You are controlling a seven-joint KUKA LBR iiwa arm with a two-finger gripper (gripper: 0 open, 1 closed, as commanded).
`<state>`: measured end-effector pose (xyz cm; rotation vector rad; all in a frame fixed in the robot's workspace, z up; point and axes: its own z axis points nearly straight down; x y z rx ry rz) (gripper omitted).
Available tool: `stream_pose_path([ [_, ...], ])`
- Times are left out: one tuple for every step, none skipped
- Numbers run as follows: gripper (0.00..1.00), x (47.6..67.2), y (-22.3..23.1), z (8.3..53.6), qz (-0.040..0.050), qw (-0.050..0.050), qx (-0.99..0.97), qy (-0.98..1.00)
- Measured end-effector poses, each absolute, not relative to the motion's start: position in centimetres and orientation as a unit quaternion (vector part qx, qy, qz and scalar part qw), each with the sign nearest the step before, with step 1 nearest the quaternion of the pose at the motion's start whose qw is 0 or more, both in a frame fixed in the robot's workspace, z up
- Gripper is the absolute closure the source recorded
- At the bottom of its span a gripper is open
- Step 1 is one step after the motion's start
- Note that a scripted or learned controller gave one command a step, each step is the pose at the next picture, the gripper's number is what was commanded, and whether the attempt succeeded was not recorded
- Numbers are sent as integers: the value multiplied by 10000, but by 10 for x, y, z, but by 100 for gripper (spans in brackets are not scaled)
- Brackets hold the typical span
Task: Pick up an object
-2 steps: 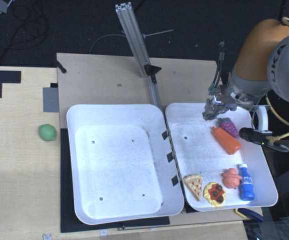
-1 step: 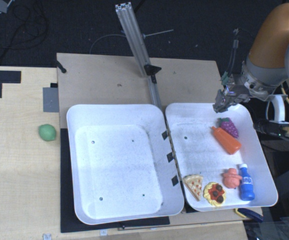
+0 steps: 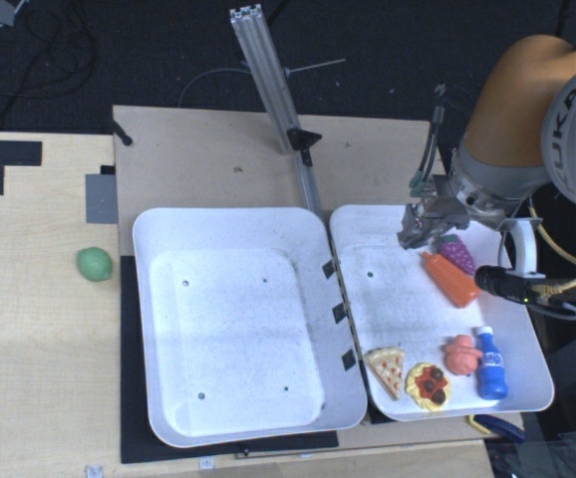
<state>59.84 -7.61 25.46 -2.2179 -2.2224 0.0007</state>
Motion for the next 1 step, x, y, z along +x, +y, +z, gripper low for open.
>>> stream_pose_path([
  [100, 582, -26, 256, -1, 5, -7060, -7083],
])
